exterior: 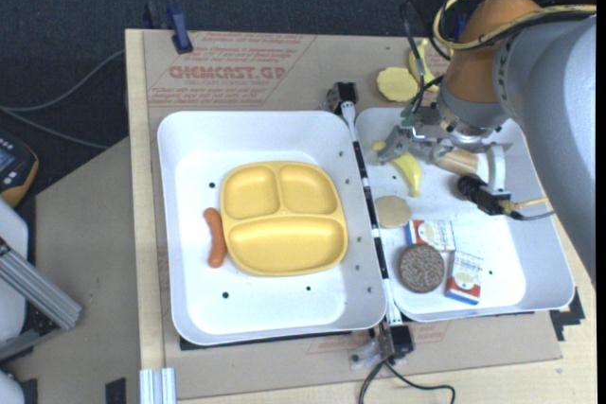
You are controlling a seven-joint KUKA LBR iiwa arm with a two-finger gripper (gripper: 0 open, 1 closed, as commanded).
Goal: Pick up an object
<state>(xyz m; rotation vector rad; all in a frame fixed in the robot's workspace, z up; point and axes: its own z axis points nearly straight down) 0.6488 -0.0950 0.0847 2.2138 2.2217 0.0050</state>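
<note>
A yellow banana (407, 170) lies near the left wall of the right bin (530, 293), toward its far end. Nearer, a tan round cookie (392, 210) rests beside the same wall. A dark brown round patty (421, 268) sits toward the near edge, with a small white-and-red packet (434, 234) just behind it and a second packet (465, 277) to its right.

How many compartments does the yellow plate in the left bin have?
3. The yellow plate has two small compartments along its far side, one left and one right, and one wide compartment along its near side. A hot dog lies beside the plate, on its left.
</note>
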